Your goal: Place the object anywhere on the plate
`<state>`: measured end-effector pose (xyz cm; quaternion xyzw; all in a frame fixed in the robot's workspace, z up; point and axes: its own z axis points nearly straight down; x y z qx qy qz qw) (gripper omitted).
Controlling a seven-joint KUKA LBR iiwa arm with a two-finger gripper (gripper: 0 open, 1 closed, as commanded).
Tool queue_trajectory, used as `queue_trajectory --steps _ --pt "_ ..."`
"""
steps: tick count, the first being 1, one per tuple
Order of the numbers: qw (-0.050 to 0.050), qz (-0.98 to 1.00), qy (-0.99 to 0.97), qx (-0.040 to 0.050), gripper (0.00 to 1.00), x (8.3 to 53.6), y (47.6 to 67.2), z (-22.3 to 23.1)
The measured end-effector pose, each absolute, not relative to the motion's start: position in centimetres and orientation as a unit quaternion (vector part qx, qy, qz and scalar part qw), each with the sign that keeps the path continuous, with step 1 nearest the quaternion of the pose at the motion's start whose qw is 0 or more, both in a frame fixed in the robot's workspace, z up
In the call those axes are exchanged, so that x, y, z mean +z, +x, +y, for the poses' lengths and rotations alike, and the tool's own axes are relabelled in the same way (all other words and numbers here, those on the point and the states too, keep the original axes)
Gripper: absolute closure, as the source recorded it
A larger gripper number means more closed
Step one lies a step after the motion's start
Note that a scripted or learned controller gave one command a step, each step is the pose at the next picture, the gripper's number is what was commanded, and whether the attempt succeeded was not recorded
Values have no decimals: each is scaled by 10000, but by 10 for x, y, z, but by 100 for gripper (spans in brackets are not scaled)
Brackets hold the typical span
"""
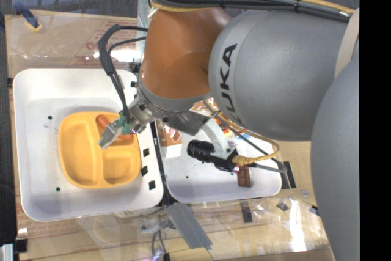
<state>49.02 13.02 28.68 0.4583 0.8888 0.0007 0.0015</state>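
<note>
Gripper [116, 131] is seen low over the yellow plate [79, 147] in the bin at the view's left [27, 131]; whether it is open or closed cannot be told. A small orange object [124, 135] (a green fleck at its end) is found right against the tip, above the plate's upper right compartment, its long axis undetermined. Little more than a release is judged to be needed. A brown block [244, 178] is seen in the other bin [201, 187].
</note>
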Motion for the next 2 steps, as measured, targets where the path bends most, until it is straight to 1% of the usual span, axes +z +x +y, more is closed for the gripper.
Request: queue_trajectory --steps 1,2 --pt "8 8230 5680 4 0 289 477 164" --pt "25 7839 6209 28 0 496 543 99"
